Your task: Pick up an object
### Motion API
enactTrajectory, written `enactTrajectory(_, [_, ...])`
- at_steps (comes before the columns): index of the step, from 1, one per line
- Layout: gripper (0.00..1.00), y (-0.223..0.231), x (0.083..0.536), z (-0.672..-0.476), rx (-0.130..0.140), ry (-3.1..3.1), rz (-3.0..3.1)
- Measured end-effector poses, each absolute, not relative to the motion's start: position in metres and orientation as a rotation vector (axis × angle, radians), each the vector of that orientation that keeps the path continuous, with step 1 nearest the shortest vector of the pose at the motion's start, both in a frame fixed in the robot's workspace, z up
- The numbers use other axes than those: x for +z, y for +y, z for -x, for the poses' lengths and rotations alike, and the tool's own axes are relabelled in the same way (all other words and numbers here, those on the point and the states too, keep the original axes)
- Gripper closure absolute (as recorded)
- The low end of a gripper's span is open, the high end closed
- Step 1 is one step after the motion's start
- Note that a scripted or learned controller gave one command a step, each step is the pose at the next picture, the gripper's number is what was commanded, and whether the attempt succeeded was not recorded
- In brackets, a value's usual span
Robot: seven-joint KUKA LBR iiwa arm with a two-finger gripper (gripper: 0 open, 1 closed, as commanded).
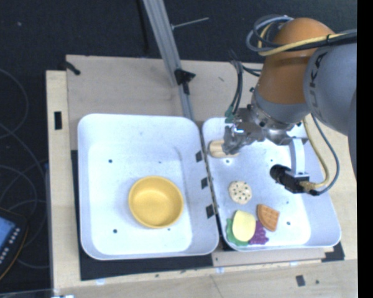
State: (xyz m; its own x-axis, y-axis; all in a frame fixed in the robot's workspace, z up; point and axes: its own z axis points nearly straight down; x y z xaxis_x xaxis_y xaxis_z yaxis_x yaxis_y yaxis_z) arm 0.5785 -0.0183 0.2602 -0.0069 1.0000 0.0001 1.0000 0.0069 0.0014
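My gripper hangs over the far left corner of the right bin, below the orange wrist band. A small beige piece pokes out to the left right at the gripper's tip, partly hidden by it, against the bin's left wall. Whether it is gripped or just lying beside the tip I cannot tell. Nearer the front of that bin lie a speckled round cookie, an orange waffle-like wedge and a yellow-green item with a purple bit beside it.
A yellow bowl sits in the left bin. A slanted metal pole rises behind the bins. A black connector with a yellow cable hangs over the right bin's middle. A tablet lies at the far left.
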Motion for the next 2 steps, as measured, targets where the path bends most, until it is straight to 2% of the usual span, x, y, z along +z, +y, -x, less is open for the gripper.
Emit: enactTrajectory(2, [1.0, 0.087, 0.233, -0.605, 0.001, 2.229, -2.213])
